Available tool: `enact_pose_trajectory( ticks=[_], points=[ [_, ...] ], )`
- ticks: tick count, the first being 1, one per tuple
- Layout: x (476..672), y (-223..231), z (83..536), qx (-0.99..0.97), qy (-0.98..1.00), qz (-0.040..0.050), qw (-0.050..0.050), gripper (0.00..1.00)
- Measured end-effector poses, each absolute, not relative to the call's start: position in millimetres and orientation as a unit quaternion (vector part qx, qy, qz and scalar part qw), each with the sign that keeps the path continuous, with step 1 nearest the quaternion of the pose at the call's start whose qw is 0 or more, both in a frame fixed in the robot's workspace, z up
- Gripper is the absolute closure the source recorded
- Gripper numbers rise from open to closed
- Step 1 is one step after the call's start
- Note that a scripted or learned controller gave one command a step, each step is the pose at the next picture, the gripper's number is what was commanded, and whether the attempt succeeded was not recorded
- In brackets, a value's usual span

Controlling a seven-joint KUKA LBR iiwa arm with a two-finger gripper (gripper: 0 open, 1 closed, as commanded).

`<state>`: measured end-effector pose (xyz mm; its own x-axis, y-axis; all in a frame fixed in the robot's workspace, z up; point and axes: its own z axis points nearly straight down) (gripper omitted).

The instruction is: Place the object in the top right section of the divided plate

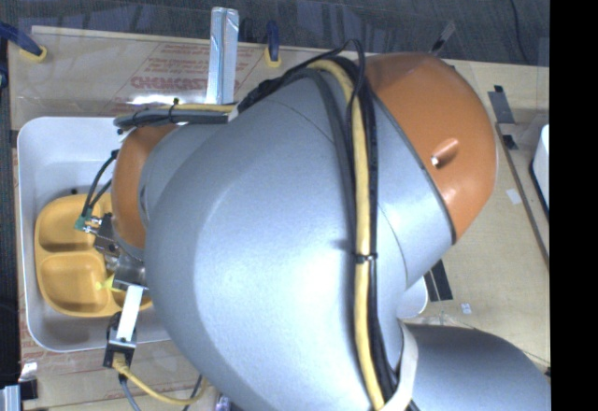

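Jaws cannot be made out, since the big grey arm (308,250) is blocking them; the yellow plate (65,255) is sitting in the left white bin (28,176), partly under the arm.

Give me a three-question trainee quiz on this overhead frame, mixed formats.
1. True or false: the arm blocks most of the left bin from the camera.
2. Multiple choice: the colour of the divided plate in that bin is A) blue, B) yellow, C) green.
3. Fill in: the cable running along the arm's grey shell is ____.

Key
1. True; the grey shell and its orange band cover all but the bin's left edge.
2. B; two yellow sections of the plate show at the bin's left side.
3. Yellow; the yellow cable runs beside a black one down the shell.
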<state>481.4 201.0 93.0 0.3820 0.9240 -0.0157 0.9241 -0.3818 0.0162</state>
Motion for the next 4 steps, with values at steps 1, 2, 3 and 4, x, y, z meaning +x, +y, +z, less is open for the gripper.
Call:
enact_pose_trajectory(
  ticks=[1,2,3,4],
  points=[
    [474.6,165,131,0.968,0.250,-0.0033,-0.001,1.00],
    [474.5,199,154,0.936,0.353,-0.0031,-0.001,1.00],
    [474.3,199,154,0.936,0.353,-0.0033,-0.001,0.00],
    [475.1,219,237,0.907,0.421,-0.0017,-0.001,0.00]
  ],
)
